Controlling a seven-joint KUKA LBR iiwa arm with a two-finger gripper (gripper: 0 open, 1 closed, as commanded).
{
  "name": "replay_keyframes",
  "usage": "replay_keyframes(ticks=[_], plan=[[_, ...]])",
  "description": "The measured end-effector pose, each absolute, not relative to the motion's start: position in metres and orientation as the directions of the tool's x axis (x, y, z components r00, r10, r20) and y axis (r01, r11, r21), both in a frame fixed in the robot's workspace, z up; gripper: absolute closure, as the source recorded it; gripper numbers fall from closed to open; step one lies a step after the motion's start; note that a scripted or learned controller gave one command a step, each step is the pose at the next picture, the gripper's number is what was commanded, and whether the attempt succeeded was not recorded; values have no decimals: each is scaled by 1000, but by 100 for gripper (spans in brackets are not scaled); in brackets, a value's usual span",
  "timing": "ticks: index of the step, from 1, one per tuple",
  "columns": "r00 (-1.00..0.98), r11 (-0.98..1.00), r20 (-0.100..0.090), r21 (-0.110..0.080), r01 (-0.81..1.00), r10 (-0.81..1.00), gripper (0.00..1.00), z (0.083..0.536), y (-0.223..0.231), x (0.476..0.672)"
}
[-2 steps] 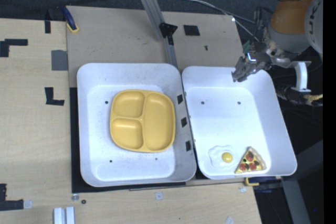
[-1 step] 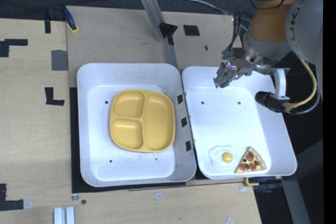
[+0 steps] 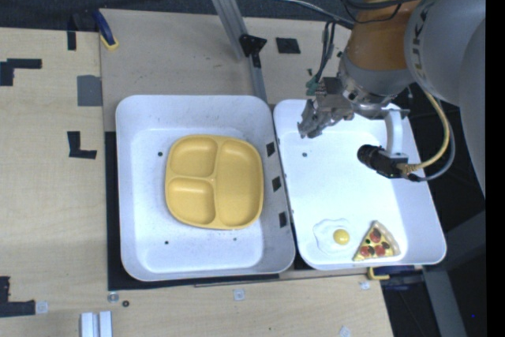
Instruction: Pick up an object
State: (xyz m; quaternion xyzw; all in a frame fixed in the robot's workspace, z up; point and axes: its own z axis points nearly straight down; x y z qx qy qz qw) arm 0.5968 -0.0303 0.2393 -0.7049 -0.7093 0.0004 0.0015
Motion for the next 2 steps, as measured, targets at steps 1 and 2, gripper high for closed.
replay_keyframes(ticks=[1, 2], plan=[[-6, 6, 1, -3, 1000, 1000, 100, 244, 15, 576], [-5, 5, 0, -5, 1000, 1000, 100, 226, 63, 555]])
